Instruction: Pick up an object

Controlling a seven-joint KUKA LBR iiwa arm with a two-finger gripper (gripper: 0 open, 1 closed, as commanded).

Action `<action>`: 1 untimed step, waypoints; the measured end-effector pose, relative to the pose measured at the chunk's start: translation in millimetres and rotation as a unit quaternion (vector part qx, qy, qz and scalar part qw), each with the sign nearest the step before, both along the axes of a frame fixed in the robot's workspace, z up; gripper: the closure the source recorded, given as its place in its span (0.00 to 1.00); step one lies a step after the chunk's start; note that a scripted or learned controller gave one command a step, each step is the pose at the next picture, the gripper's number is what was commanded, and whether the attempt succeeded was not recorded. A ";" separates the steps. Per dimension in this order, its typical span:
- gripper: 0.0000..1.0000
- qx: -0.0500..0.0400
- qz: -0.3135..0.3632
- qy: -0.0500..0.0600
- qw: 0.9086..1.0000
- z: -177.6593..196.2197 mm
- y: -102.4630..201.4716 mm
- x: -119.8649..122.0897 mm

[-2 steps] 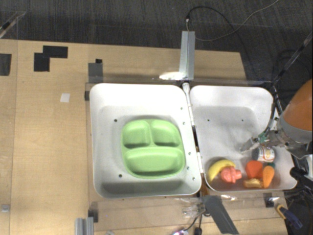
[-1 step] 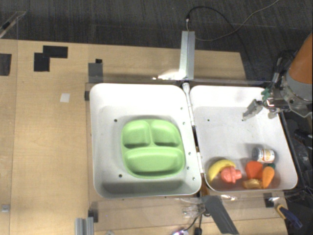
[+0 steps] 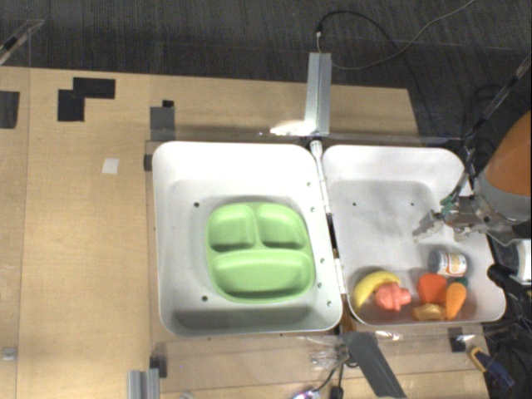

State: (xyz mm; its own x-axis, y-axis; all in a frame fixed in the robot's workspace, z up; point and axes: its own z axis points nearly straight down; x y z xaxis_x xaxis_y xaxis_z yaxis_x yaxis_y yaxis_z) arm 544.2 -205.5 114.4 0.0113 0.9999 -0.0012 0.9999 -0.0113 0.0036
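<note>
While I watch from the overhead camera, the arm [image 3: 509, 169] comes in at the right edge of the frame, orange band showing above the grey wrist. Its gripper [image 3: 434, 225] hangs over the middle-right of the right bin [image 3: 374, 173], fingers pointing toward frame left. I cannot tell whether those fingers are spread or pressed together; they read as a small metallic cluster, too fine to resolve. Nothing visible sits between them.

Down along the lower edge of that same bin, I have a huddle of small objects. A yellow banana [image 3: 371, 287] lies at the left of the group, touching a pink toy [image 3: 394, 298] just to its right. Next comes a red-orange piece [image 3: 431, 287], with a small yellow-orange bit [image 3: 428, 312] below it near the bin wall. An orange carrot [image 3: 455, 299] stands at the right end of the row. A small white jar with a label [image 3: 450, 263] lies on its side just above the red-orange piece, below and slightly right of the gripper, apart from it.

Over in the left bin [image 3: 179, 223], a green divided plate [image 3: 259, 250] rests near the centre, two small compartments toward the top of the frame and one wide one toward the bottom.

Across the top of the frame, a black cable [image 3: 391, 48] loops over dark carpet beyond the wooden bench [image 3: 75, 248].
</note>
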 end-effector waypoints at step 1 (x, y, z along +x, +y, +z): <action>0.00 -0.001 -0.009 -0.005 1.000 -24.3 3.4 -53.4</action>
State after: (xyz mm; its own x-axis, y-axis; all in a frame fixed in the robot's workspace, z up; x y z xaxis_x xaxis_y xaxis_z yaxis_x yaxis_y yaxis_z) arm 490.8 -202.2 90.1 0.0294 0.9996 -0.0023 0.9995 -0.0294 0.0126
